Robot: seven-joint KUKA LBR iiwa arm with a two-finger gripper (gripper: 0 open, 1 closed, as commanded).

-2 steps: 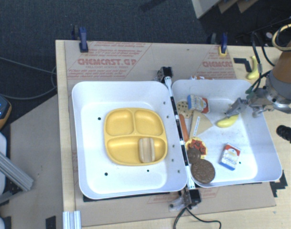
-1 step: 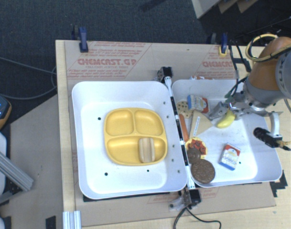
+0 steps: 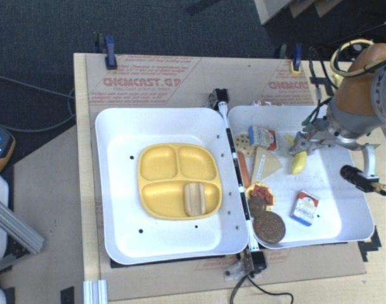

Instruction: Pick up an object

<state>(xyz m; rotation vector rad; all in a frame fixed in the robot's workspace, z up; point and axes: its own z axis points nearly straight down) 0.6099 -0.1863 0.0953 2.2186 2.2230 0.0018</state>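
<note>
The arm [image 3: 364,94] is getting cut off at the right edge, its orange band showing above the wrist. It is reaching down into the right bin [image 3: 351,230], and the gripper [image 3: 298,145] is sitting over the top of a small yellow banana [image 3: 298,163]; whether it is gripping cannot be told. In the left bin [image 3: 116,170], a tan bread roll [image 3: 194,199] is lying in a yellow divided plate [image 3: 156,198].

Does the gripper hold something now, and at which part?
It cannot be told. The gripper sits right over the yellow banana-like toy in the right bin, but no grasp shows.
</note>
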